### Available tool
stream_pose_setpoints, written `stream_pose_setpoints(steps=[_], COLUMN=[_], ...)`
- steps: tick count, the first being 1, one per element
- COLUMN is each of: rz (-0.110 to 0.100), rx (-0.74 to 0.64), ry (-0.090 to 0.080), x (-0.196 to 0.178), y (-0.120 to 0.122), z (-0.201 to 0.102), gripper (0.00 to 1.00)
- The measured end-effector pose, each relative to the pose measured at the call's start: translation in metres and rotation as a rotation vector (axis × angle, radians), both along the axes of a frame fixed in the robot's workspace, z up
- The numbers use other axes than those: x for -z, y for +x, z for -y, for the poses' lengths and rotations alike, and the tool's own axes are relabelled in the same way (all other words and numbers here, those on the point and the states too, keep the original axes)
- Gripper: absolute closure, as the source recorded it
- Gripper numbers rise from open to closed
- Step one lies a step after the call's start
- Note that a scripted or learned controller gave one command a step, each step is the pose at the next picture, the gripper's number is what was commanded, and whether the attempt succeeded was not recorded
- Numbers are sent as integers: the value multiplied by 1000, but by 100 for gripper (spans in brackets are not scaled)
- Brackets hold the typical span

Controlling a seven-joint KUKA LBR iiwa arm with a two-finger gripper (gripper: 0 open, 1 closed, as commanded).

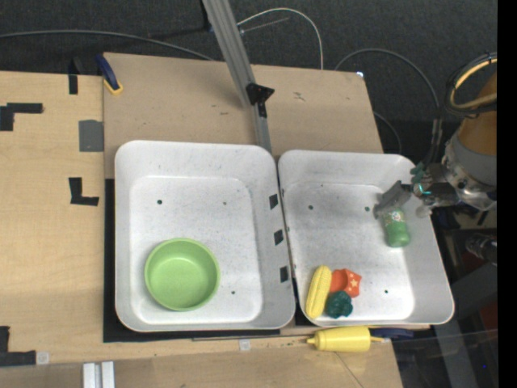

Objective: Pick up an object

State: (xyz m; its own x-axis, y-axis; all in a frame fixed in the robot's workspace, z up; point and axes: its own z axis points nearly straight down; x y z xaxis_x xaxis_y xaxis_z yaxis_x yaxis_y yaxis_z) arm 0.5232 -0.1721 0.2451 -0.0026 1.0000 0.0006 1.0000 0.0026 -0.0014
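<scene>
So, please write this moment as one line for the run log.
gripper: over right bin, at green cylinder | grasp: cannot tell | green bowl: left bin | task: not confirmed

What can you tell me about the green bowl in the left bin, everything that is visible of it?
The green bowl is round, light green and looks like smooth plastic, with a slightly paler rim around a shallow hollow. It stands upright, opening upward, with nothing visible inside. It rests on the floor of the left bin, in the corner near the camera and away from the right bin. No other object touches it, and the gripper is far off, over the right bin.
</scene>
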Motion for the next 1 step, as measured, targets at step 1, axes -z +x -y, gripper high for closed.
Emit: stream_pose_setpoints(steps=[1], rz=[0], rx=[0], ry=[0], x=[0], y=[0], z=[0], gripper=[0])
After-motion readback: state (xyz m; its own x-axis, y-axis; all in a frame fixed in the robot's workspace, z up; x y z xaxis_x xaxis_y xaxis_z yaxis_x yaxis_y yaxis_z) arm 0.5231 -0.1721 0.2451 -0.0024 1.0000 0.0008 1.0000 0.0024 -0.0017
